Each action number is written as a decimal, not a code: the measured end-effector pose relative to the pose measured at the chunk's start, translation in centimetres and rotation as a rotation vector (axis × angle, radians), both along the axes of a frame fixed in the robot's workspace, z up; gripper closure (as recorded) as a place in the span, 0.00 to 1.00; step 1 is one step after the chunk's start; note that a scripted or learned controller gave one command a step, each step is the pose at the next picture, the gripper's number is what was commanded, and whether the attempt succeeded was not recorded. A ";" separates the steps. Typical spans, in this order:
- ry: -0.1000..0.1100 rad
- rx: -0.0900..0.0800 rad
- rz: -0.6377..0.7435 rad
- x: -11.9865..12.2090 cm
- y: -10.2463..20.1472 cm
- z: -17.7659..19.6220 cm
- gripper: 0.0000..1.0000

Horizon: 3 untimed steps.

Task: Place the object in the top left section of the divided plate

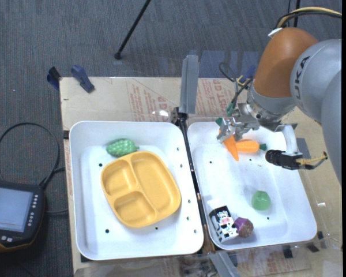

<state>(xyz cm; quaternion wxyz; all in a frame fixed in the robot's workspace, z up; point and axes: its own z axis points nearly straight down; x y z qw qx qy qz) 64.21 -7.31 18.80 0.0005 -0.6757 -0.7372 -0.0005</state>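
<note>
Camera view, stock at hand: my two-finger gripper (230, 133) hangs at the 12 o'clock end of the right shallow white bin (294, 227), touching two orange plastic carrot pieces (242, 147); whether it is parted or clamped I cannot tell. Same bin, toward 6 o'clock: small round green ball (261, 200), black-and-white cow-print carton (224, 223), purplish-brown lump (244, 227) beside it. Left shallow white bin (81, 212): yellow three-section divided plastic plate (141, 187) at centre; knobbly green plastic vegetable (121, 148) at its 11 o'clock.
</note>
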 end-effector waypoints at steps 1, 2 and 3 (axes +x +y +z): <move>0.005 0.000 -0.138 -9.9 7.3 -0.2 1.00; 0.004 0.001 -0.186 -13.1 18.3 2.8 1.00; 0.001 0.001 -0.225 -15.0 27.1 9.4 1.00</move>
